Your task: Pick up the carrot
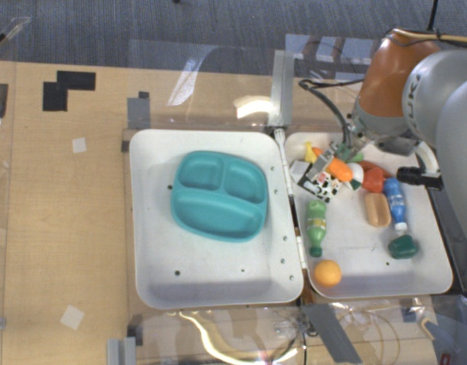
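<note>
The carrot (337, 166), orange with a green top, lies near the back of the right bin (370, 280) among other toy foods. My gripper (346, 150) reaches down from the grey and orange arm right over the carrot's green end, at or just above it. The wrist hides how it meets the carrot.
Around the carrot lie a black-and-white block (320, 182), a yellow piece (310, 152), a white egg (357, 175) and a red item (373, 179). Farther forward are a green bottle (316, 227), a tan bun (376, 210), a blue bottle (395, 202), a dark green piece (403, 246) and an orange (327, 273). A teal divided plate (218, 195) sits in the left bin (154, 272).
</note>
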`<state>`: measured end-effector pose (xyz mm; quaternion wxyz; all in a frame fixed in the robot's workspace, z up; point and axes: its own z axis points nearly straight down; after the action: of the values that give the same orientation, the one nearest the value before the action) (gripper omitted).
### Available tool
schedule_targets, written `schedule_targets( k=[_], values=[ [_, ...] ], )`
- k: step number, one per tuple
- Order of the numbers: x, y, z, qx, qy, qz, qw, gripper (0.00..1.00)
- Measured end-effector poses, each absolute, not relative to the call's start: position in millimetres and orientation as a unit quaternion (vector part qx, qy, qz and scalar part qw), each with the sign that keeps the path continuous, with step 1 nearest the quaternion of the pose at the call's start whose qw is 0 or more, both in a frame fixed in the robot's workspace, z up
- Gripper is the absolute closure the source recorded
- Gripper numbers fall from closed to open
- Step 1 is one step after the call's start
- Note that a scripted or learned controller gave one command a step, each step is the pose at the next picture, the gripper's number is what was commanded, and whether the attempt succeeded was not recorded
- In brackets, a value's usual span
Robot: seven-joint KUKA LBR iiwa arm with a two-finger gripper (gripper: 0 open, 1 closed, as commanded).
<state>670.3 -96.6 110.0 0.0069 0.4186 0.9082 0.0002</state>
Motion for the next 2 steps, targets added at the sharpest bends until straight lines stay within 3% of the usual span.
schedule_targets(
  k=[1,2],
  values=[
    [669.3,-92.3,109.3,0.498,0.867,0.0074,0.010,0.00],
    [679.8,-111.2,107.7,0.590,0.807,0.0157,-0.003,0.00]
  ],
)
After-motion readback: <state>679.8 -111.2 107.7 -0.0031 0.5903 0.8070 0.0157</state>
